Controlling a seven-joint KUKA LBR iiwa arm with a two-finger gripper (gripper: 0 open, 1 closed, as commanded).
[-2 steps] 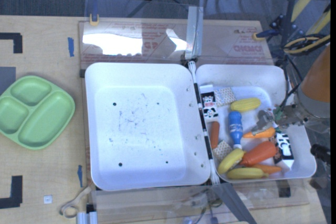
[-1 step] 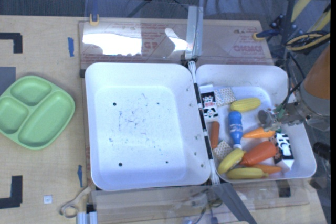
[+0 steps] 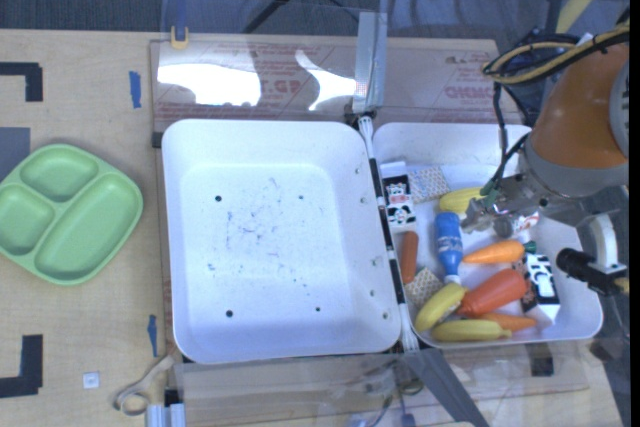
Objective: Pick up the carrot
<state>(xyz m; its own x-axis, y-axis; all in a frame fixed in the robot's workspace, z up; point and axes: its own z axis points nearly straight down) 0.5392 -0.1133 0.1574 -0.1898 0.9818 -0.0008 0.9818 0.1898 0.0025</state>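
Observation:
The carrot, orange with a small green tip at its right end, lies across the middle of the right bin. Below it lies a bigger orange-red vegetable, and a thin orange piece rests nearer the front wall. My gripper hangs over the right bin just above the carrot, between a yellow item and the carrot's green tip. The wrist hides the bin's back right part.
A blue bottle stands left of the carrot. Two yellow bananas lie at the front, a red sausage and a black-and-white box near the divider. The left bin adjoins; a green divided plate sits far left.

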